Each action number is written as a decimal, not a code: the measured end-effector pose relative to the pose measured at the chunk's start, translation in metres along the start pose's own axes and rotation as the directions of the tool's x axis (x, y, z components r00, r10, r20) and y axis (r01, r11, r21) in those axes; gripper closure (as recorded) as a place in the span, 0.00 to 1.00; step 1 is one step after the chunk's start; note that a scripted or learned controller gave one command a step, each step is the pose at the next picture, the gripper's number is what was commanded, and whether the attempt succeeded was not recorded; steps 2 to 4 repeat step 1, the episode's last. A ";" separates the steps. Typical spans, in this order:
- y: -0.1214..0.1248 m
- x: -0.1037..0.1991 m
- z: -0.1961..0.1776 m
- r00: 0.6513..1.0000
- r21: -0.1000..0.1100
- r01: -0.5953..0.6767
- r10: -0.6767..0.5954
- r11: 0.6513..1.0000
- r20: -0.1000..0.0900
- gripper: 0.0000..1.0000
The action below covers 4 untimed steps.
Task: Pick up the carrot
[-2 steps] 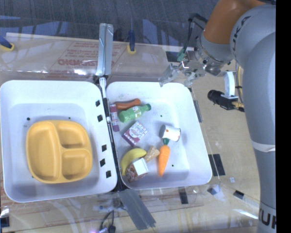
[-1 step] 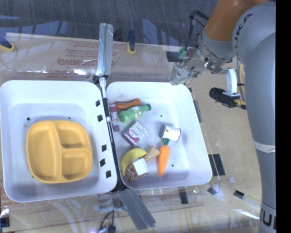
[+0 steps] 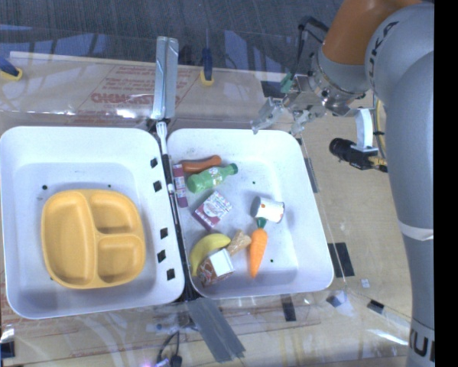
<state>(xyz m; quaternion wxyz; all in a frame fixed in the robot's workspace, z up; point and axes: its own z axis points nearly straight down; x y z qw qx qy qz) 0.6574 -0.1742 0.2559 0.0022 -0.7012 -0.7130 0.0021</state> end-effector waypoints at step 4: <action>-0.070 -0.035 0.127 0.955 -0.002 0.297 -0.297 0.955 0.000 0.00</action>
